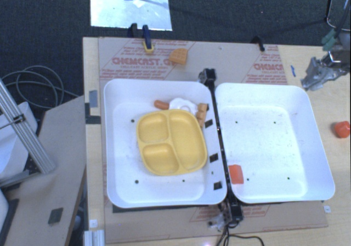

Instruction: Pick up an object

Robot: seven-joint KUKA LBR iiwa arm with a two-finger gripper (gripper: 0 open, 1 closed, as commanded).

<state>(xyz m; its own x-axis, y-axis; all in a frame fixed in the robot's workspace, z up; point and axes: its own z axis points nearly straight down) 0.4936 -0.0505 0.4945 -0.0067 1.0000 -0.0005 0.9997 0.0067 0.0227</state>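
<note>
Bench carries two bins side by side. Your gripper [321,72] sits off the right bin's [274,102] far corner; whether it is open or closed, cannot tell. Approach step, nothing held. Nearest target: orange block [235,173] at right bin's near-left corner; next, swing over and descend.

at the right edge the gripper [320,72] shows as a pale grey, silvery metal assembly of blocky, angular parts with dull highlights; above it sits a small greenish-teal piece, and a thin dark cable loops down from the top corner toward the wrist; finer detail is blurred
</note>
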